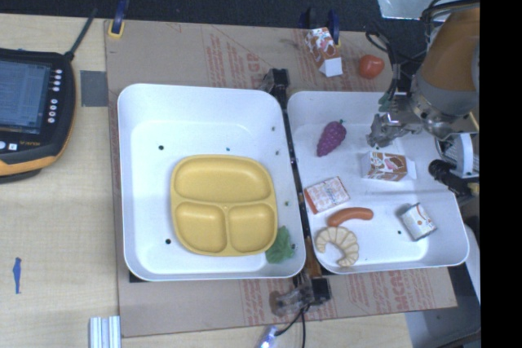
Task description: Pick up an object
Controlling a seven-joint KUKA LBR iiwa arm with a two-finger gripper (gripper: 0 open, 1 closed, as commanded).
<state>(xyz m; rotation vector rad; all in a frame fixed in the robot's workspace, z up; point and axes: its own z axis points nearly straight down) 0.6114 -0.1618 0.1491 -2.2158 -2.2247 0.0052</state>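
The right bin [440,255] holds a purple grape bunch [330,138], a brown-and-white packet [387,166], a small red-and-white carton [327,194], a sausage [351,216], a croissant [338,244] and a small can [418,221]. My gripper [383,130] hangs over the bin's upper right part, just above the brown-and-white packet and right of the grapes. Nothing shows between its fingers.
The left bin [147,118] holds a yellow divided tray [223,204] with a green broccoli piece [280,247] at its lower right corner. Outside the bins, a small carton [324,50] and a red tomato [370,66] lie beyond the right bin. A tablet-like pendant [28,108] sits at far left.
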